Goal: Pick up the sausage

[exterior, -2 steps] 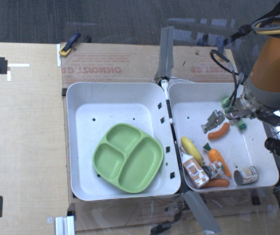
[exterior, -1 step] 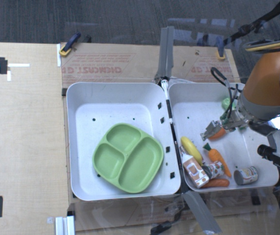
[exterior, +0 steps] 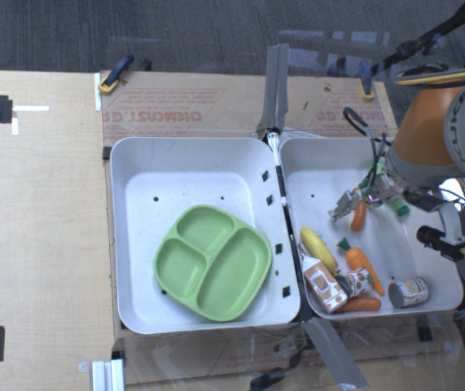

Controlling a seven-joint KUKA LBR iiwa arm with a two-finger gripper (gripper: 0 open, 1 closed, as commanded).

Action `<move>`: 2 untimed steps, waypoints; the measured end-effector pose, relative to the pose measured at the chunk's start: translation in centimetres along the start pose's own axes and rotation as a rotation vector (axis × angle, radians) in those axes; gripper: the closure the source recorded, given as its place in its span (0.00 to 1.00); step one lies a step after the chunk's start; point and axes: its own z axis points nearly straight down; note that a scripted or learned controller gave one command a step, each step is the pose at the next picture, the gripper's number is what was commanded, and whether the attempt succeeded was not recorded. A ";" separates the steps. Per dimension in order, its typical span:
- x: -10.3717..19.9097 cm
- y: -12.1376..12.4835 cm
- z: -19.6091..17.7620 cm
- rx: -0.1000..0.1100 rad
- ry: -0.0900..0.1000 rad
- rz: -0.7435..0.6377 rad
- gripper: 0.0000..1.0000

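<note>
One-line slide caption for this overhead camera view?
Gripper over the right bin near a small orange piece; sausage at its front edge; green plate in left bin.

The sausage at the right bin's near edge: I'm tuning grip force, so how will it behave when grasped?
The sausage looks smooth and rounded, so it may slip or roll. It lies against a small carton, which could hamper the gripper.

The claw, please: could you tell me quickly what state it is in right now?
Claw: low in the right bin, with a small orange-red item at its tip; whether it is open, shut or gripping cannot be told.
</note>
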 end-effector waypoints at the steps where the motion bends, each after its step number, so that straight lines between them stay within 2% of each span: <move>1: -0.1 0.0 -0.6 0.003 0.000 0.000 1.00; 2: -0.1 0.0 -0.6 0.003 0.000 0.000 0.00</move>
